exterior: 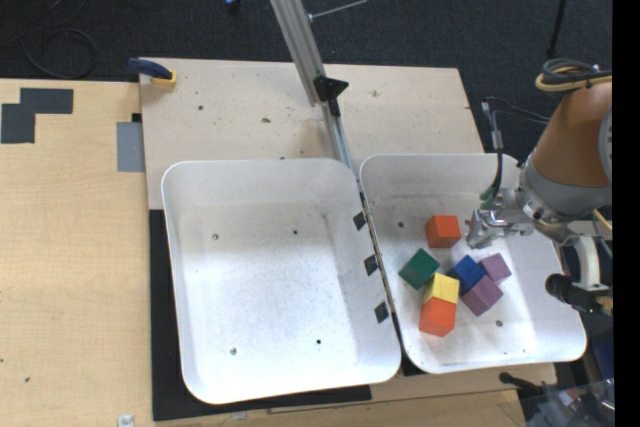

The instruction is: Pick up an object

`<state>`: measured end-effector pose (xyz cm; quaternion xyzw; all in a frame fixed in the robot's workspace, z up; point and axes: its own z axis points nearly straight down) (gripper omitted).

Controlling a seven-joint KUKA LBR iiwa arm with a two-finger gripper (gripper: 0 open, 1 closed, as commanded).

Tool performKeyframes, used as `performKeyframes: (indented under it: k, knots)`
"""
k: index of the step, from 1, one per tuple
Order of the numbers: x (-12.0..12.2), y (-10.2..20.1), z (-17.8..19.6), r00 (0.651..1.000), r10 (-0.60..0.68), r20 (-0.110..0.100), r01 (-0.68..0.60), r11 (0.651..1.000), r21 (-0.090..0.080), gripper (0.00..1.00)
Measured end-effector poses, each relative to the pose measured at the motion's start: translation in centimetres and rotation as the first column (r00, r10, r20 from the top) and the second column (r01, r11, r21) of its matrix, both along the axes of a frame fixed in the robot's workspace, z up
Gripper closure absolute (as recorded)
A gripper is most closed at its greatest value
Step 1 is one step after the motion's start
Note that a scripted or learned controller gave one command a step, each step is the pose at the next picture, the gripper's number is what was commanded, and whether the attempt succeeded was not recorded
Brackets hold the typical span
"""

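Note:
Several small blocks lie in the right bin [540, 340]: an orange cube [442, 231], a green cube [419, 268], a blue cube [467, 273], a yellow cube [441, 290], another orange cube [437, 317] and two purple cubes [483, 295], [495, 266]. My gripper [480, 233] reaches in from the right and hangs just right of the upper orange cube, above the blue and purple ones. I see nothing between its fingers.
The left bin [190, 215] stands beside the right one, with a row of black clips [368, 263] along the shared wall. A slanted aluminium bar [297, 25] rises behind the bins. A blue-and-yellow clamp [152, 71] sits at the bench's far left corner.

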<state>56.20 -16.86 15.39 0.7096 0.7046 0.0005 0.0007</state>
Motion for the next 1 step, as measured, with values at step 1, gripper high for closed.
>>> performKeyframes:
  k: [1]
  knots:
    - [0.45, -0.46, 4.38, 1.000, 0.008, 0.001, -0.008, 1.000, -0.001, 1.00]
